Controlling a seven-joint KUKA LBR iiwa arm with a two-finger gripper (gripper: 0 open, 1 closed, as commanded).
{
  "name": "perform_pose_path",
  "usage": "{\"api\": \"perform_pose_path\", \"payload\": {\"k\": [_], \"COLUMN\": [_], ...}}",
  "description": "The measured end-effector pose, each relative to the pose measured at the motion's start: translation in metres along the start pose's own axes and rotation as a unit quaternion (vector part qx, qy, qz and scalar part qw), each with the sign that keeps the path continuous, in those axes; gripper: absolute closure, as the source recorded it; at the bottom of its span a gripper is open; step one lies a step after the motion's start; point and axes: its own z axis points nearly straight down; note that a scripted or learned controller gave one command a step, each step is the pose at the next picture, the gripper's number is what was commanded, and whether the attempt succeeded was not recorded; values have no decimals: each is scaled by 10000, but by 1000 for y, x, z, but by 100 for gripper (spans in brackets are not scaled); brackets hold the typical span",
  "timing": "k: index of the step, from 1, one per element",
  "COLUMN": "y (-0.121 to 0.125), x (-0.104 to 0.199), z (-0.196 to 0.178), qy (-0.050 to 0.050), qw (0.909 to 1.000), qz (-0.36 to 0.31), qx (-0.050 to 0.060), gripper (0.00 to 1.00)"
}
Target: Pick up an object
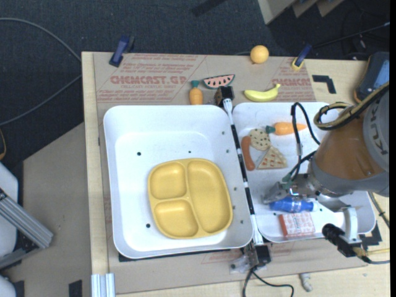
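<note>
Red lettering printed on the brown tabletop reads "CHEMCAST GP" behind the left bin, and part of the same wording repeats behind the right bin, where the end is cut off by objects. The red-and-white packet in the right bin carries small print too fine to read.

The left bin holds a yellow divided plate with three compartments, lying flat near the bin's front half.

The right bin holds several toy foods: a brown hot dog along the left wall, a round cookie just beside it, a triangular cracker wedge below the cookie, and an orange carrot toward the back. Nearer the front lies a blue bottle-like object, on its side, with the red-and-white packet just in front of it.

The tool hangs low over the middle of the right bin, below the arm's orange band. The blue object lies directly beneath and just in front of it, possibly touching; whether the tool's grip is spread or pressed together cannot be told, since the wrist hides it.

On the tabletop behind the bins sit a banana, a watermelon slice, a small orange piece, and an orange ball.
</note>
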Motion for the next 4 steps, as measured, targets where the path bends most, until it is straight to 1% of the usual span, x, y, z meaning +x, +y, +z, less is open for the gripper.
{"api": "perform_pose_path", "payload": {"k": [1,2,3,4], "y": [5,9,54,54], "x": [1,31,-26,-26], "z": [-11,-114,-96,-96], "qy": [-14,6,-5,-4], "qw": [10000,10000,10000,10000], "qz": [-18,-8,-3,-3], "qx": [-77,-2,-1,-2], "gripper": [100,100,100,0]}}
